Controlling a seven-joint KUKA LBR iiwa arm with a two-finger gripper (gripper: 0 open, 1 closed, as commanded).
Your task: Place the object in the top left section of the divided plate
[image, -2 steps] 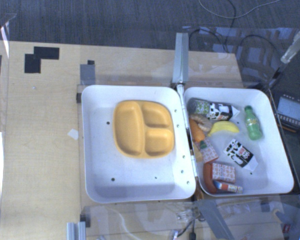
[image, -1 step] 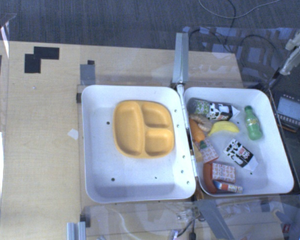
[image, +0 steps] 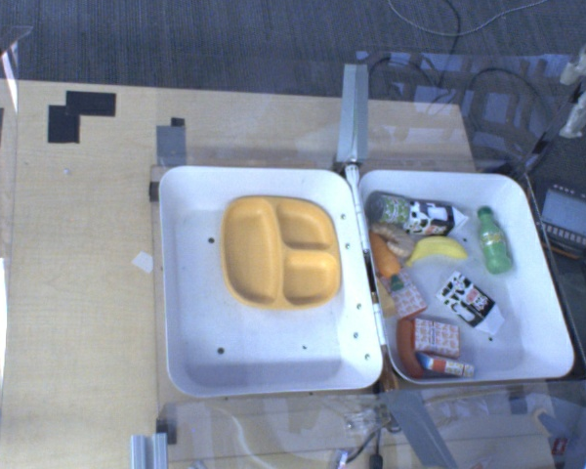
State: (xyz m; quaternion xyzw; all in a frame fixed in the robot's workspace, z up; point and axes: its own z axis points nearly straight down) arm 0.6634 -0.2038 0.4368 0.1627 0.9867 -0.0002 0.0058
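- On your left sits the left bin (image: 190, 360), white and shallow. In it lies the yellow divided plate (image: 278, 252), flat, with one long part on its left side and two smaller parts on its right.
- Nothing lies in any part of the plate. So the job looks like it is just at the start: the pick is not yet done.
- Go right and you reach the right bin (image: 527, 340), touching the left one along the middle. All the small things are here.
- There is a carrot (image: 383, 258) by the middle wall, a banana (image: 438, 250), a black and white carton (image: 425, 217), a green bottle (image: 494, 241), and a small black and white box (image: 468, 301).
- The task does not say which thing to take, so I cannot tell you which one it is. It is most likely one of these.
- I cannot tell you if the gripper is open or closed.
- Next, you need to come in over the right bin and pick one thing that sits apart, like the green bottle. The things near the carrot are crowded, so a grab there could slip.
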